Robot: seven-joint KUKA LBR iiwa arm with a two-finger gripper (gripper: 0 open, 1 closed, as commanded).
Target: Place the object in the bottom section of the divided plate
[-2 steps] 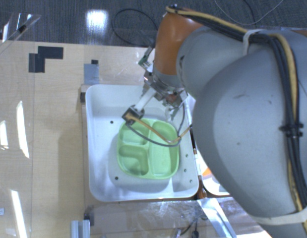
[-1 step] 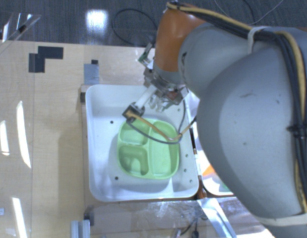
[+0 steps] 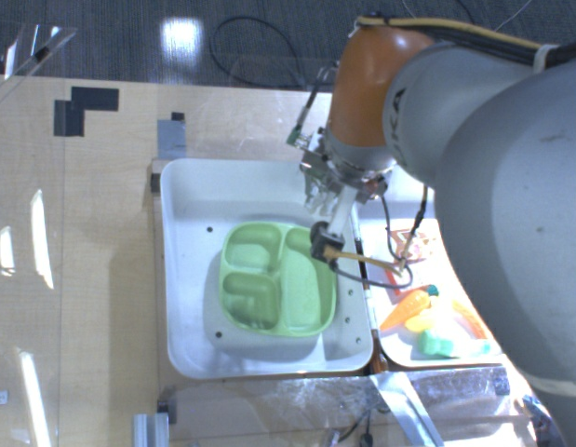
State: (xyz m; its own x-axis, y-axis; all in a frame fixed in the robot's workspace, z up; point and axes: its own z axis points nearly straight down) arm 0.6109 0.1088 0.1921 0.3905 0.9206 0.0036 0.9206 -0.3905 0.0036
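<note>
A: Entry: setting, type?
B: Robotics lab.
A: Evidence?
B: One white bin (image 3: 180, 277) on a pale wood bench (image 3: 92, 203). Black tape marks (image 3: 76, 112) on the bench, up-left of the bin. Dark carpet (image 3: 111, 7) beyond the bench, behind the bin. Grey industrial arm (image 3: 492, 156), right of the bin.

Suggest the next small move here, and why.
Probably swing right, over the right bin: the gripper hangs above the upper right rim of the green plate, while the orange carrot and teal block lie in that bin, so a pick likely comes first.
</note>
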